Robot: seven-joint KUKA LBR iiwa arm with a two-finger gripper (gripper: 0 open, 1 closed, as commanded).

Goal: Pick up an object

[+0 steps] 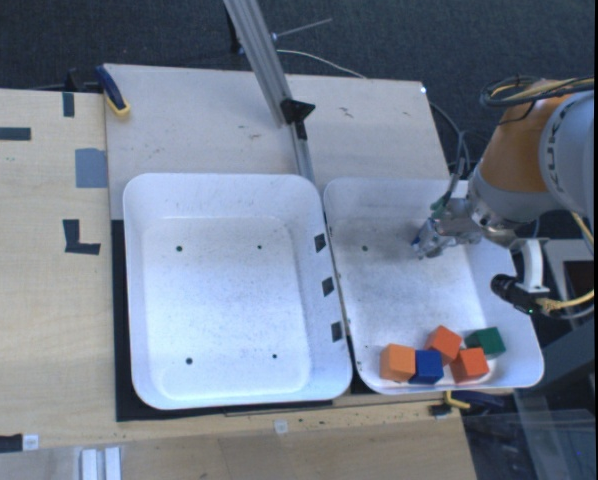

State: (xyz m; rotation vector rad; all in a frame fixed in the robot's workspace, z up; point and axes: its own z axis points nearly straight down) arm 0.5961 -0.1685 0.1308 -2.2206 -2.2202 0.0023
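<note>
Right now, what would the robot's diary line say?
claw: over right bin, holding nothing seen | blocks: five, near corner | left bin: no blocks

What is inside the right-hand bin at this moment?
The right bin holds five blocks clustered at its near edge: three orange, one blue, one green. The gripper hangs over the bin's far part, hiding the floor beneath it.

Even overhead light, soft faint shadows, white bins (pixel 229 193) bright, slight overall softness, mild graininess
</note>
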